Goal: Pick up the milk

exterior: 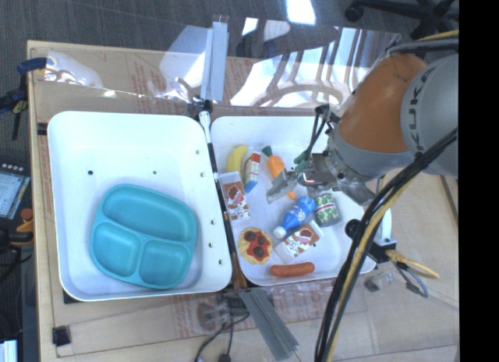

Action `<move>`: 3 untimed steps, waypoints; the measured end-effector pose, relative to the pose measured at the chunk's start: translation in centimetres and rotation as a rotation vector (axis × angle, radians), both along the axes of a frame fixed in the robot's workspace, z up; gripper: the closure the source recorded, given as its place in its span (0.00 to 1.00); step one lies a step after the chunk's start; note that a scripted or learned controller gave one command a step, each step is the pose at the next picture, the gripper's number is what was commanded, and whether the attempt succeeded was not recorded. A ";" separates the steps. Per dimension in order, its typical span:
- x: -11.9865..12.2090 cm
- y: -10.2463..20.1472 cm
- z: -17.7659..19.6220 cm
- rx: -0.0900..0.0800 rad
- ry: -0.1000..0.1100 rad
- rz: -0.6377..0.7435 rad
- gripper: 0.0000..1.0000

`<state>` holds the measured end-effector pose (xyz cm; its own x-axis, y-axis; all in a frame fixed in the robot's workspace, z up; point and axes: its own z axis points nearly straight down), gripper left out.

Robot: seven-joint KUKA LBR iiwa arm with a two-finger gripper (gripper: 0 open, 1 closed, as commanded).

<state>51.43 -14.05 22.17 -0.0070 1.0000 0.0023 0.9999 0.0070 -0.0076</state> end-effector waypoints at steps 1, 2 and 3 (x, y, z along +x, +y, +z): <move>-3.5 -6.0 -11.0 -0.002 -0.008 0.111 0.00; -3.7 -7.0 10.2 -0.001 -0.008 0.611 0.00; -3.8 -7.0 -12.0 0.003 -0.006 0.677 0.00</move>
